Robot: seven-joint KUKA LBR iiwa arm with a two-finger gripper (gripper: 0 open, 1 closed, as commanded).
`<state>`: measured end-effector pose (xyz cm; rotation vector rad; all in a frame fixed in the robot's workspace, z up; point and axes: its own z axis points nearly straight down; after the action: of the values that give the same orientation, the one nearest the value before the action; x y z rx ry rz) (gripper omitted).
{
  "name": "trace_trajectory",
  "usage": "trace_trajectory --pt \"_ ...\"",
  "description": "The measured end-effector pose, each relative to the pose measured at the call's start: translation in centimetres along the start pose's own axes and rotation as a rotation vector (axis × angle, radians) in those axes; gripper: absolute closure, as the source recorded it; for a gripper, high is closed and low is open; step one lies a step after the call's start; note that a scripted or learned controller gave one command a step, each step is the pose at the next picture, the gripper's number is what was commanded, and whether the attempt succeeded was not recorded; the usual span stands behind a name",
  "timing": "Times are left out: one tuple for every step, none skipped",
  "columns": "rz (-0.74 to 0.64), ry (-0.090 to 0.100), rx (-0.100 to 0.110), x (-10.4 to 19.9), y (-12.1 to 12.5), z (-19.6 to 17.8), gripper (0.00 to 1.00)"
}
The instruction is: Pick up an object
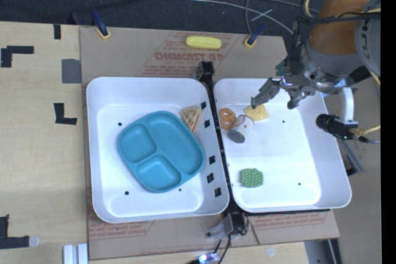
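The claw [276,93] hangs spread and holding nothing over the right bin [309,151], one finger near a yellow block [257,113]. Further off lie a spoon [232,125] and a green ball [251,178].

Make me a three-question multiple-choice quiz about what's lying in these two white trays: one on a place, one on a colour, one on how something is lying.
1. Where does the blue plastic divided plate lie?
A. in the left white bin
B. in the right white bin
C. on the cardboard

2. What colour is the small round knobbly object near the right bin's front?
A. red
B. green
C. purple

3. How does the yellow corn-shaped toy lie?
A. inside the left bin
B. between the gripper's fingers
C. on the brown cardboard behind the bins

Answers:
1 A: the plate sits within the left bin's walls.
2 B: it is plainly green.
3 C: it rests on cardboard beyond both bin rims, apart from the gripper.
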<state>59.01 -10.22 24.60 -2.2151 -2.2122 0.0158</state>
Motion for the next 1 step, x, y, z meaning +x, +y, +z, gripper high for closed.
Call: trace_trajectory --pt "-0.003 -0.001 -0.013 0.01 0.21 -0.78 0.0"
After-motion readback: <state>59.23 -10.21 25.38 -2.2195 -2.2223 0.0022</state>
